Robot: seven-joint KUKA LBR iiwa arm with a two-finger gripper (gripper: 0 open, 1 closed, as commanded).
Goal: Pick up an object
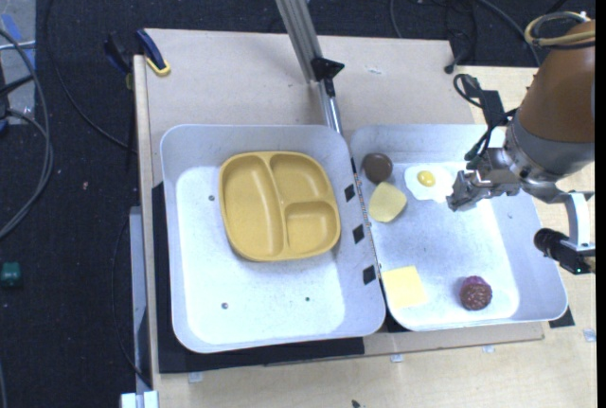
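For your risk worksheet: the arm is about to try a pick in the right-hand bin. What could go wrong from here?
1. The gripper hovers beside the fried egg; flat pieces are hard to grasp.
2. The egg, the pale wedge and the brown ball sit close together, so one may get pushed.
3. The egg lies near the right bin's far wall, which may block the approach.

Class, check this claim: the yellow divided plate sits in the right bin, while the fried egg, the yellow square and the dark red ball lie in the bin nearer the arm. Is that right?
One detail is wrong. The camera view shows the yellow divided plate in the left bin, not the right. The fried egg, yellow square and dark red ball do lie in the right bin, nearer the arm.
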